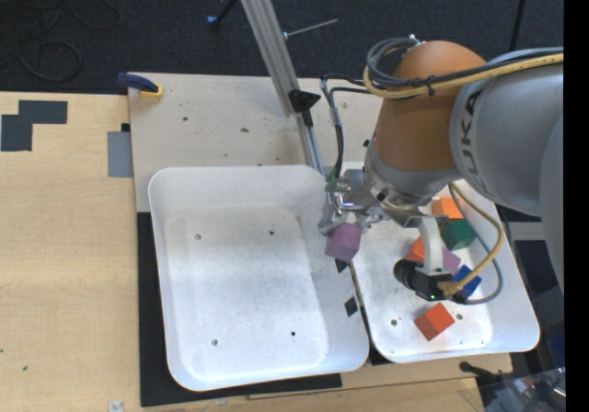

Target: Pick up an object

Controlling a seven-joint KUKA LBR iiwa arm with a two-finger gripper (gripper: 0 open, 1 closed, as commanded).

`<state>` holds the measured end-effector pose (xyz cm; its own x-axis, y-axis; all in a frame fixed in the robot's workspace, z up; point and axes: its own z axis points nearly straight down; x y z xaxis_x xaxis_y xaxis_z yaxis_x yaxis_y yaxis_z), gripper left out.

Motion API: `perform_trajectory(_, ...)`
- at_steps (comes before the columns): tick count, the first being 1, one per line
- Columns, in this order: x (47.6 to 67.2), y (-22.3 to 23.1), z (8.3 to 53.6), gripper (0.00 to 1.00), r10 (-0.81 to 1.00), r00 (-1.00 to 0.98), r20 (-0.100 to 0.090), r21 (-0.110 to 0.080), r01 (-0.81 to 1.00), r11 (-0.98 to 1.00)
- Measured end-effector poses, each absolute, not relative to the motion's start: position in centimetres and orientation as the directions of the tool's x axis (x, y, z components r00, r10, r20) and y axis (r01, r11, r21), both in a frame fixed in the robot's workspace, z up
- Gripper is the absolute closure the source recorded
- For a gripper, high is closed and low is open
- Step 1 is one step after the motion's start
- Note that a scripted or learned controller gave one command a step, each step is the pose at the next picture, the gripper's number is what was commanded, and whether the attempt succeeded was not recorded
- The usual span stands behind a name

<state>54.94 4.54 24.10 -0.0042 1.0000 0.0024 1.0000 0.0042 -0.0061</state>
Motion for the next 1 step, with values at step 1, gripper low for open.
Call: perform_trajectory(1,53.24,8.88,24.45,1.0,1.0,-0.004,0.002,-0.006,1.0,0.004)
